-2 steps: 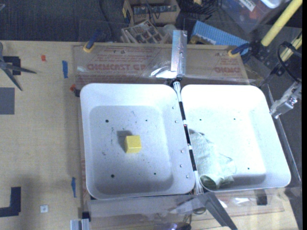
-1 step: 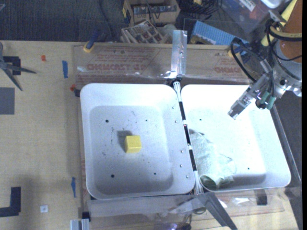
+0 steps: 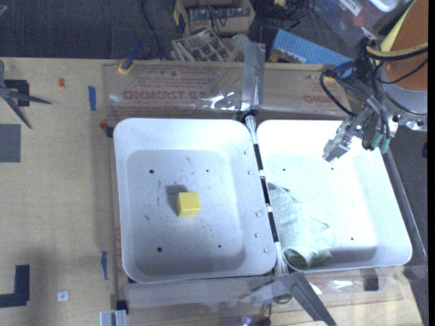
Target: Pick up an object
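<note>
A small yellow block point(image 3: 189, 204) lies near the middle of the left bin point(image 3: 136, 141). A crumpled pale cloth point(image 3: 293, 217) lies along the left side of the right bin point(image 3: 380, 202), and a rolled greenish tube point(image 3: 307, 255) rests at that bin's near left corner. My gripper point(image 3: 338, 148) hangs over the far part of the right bin, tilted down to the left, well away from the cloth and the tube. Nothing shows between its tips.
A metal divider point(image 3: 262, 182) separates the two bins. Clear plastic sheeting point(image 3: 204, 94) covers the bench behind them. Cables and boxes point(image 3: 211, 12) crowd the floor beyond. Blue tape marks point(image 3: 92, 98) and black tools point(image 3: 17, 97) sit on the wooden bench at left.
</note>
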Robot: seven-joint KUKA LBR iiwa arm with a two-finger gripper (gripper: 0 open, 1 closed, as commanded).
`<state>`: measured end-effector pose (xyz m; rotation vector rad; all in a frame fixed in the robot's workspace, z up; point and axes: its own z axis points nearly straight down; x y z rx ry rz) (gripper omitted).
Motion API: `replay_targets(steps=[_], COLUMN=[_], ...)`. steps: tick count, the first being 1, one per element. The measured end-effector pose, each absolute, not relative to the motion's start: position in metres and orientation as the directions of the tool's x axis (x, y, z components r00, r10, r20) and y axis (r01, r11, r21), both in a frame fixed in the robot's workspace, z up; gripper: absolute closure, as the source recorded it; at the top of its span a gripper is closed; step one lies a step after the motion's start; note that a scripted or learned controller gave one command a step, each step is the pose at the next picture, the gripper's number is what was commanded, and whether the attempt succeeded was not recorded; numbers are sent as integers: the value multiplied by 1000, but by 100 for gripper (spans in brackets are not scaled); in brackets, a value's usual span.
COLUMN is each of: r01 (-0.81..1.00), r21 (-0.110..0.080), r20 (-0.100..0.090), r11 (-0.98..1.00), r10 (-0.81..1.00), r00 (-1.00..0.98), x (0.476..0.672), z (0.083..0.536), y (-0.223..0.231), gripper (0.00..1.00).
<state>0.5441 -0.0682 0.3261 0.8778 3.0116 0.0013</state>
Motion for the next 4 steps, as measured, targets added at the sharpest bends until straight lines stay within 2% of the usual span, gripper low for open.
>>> replay_targets(steps=[1,2,3,4], r01=[194,519,869,727], r21=[1,3,5,4], r20=[-4,-9,-6,-9], r11=[981,855,494,687], r10=[194,519,869,727], r00=[-981,-855,-494,-687], x=[532,559,553,536], z=[311,329,365,399], y=[-81,-95,-131,-188], gripper=[100,100,100,100])
